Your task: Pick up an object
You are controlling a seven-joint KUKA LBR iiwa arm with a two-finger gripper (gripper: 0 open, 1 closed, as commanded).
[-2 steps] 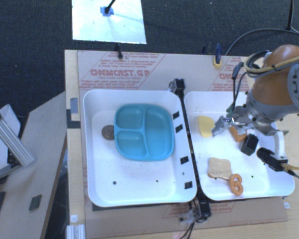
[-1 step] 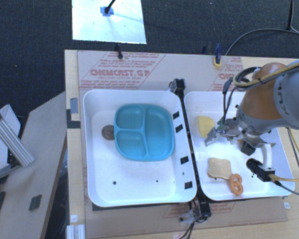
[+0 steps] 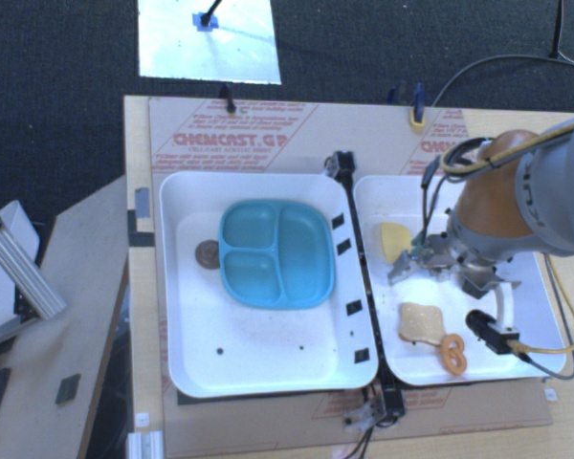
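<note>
In the right bin [image 3: 545,338] lie a pale yellow wedge [image 3: 393,239] near the left wall, a tan slice of toast [image 3: 420,322] toward the front, and a small orange pretzel [image 3: 452,354] beside the toast. My gripper [image 3: 408,264] hangs low over the right bin, just right of and below the yellow wedge and above the toast. The grey arm with its orange band [image 3: 497,199] covers the middle of that bin. Nothing shows held in the gripper.
The left bin [image 3: 187,352] holds a blue divided plate [image 3: 275,253] with a small brown round piece [image 3: 208,253] at its left edge. A black strip with clips [image 3: 356,256] runs between the bins. Cables [image 3: 545,347] loop over the right bin's front right.
</note>
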